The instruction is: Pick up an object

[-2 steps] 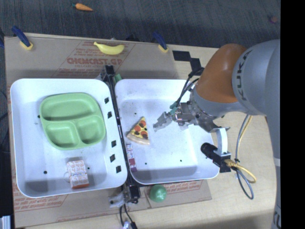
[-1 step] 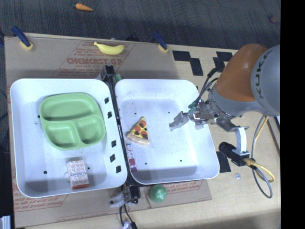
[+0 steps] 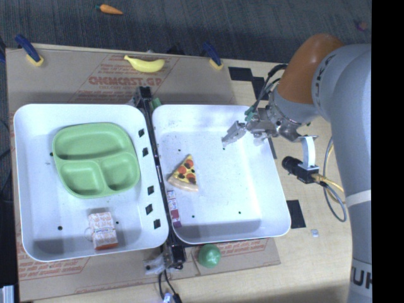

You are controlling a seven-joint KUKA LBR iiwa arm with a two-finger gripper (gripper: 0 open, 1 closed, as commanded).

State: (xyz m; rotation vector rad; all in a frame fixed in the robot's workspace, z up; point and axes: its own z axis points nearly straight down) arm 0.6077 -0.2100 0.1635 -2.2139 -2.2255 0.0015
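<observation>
while the arm (image 3: 328, 81) bends leftward, its pincer (image 3: 232, 133) hovers over the right bin (image 3: 265, 188).

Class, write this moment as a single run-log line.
gripper: over right bin, nothing between fingers | pizza slice: lying in right bin, apart from gripper | pick: not yet done

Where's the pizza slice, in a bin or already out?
In. The pizza slice lies flat on the right bin's floor by its left wall; the hand is apart from it.
</observation>
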